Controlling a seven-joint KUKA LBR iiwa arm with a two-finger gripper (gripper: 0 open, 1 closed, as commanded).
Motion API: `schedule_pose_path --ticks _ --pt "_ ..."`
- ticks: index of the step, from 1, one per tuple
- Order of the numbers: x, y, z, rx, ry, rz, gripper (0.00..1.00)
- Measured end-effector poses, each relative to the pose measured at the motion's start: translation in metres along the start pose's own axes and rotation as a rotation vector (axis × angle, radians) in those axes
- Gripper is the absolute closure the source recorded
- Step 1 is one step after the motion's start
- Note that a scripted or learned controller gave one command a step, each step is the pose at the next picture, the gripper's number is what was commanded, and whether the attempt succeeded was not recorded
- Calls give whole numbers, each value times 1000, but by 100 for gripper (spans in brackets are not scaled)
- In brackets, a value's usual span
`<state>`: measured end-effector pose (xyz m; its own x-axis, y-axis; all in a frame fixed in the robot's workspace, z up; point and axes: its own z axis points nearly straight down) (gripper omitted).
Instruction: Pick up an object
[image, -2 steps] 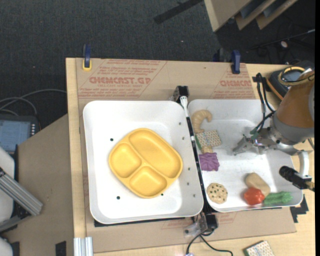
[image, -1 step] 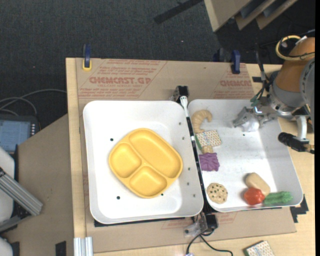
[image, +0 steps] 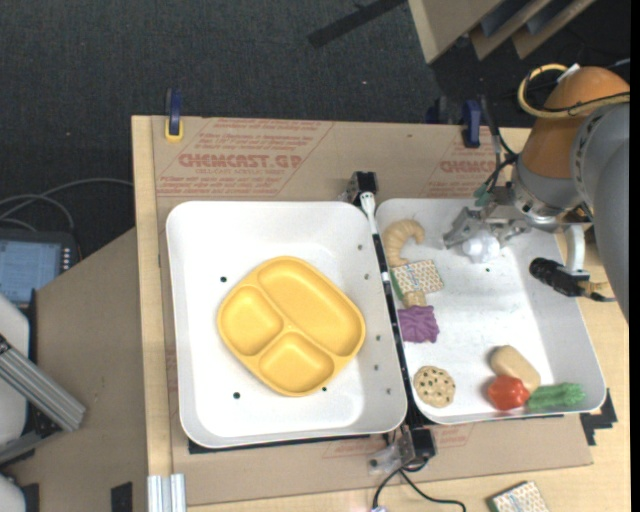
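We read "CHEMCAST GP" on the table's brown sheet (image: 238, 158); whether the tool (image: 480, 240) grips anything, we cannot tell.

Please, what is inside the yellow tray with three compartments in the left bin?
The yellow tray shows three bare compartments with nothing inside. It covers the left bin floor beneath, so that part is hidden.

A divided plate (image: 290, 325) lies mid left bin (image: 200, 400); a cookie (image: 434, 385) and what may be a tomato (image: 507, 393) lie along the right bin's (image: 560, 320) near edge
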<state>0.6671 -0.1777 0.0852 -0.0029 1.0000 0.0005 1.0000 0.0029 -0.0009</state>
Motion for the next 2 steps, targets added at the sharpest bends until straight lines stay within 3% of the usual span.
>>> schedule_pose_path --ticks 1,2 --pt "-2 -1 0 1 0 1 0" --pt "-43 -53 -1 -1 12 4 0"
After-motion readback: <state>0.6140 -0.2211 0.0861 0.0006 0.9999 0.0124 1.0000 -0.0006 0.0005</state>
